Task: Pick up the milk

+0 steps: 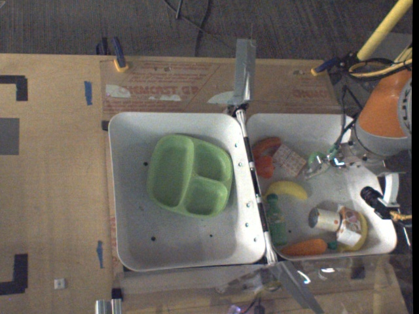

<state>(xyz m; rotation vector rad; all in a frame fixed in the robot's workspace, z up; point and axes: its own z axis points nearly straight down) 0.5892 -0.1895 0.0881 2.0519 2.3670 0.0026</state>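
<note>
Arm (386, 106) reaches in, gripper (322, 163) lowered

The tan surface (52, 175) carries two white bins side by side: left bin (131, 241), right bin (386, 241).

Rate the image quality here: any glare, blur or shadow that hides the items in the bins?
Camera view: soft overall, small items in the right bin blur together; the milk is hard to read. Mild glare on the left bin rim; light shadow under the green plate. The arm looks overexposed.

Green divided plate (190, 175) in left bin (131, 227)
</note>
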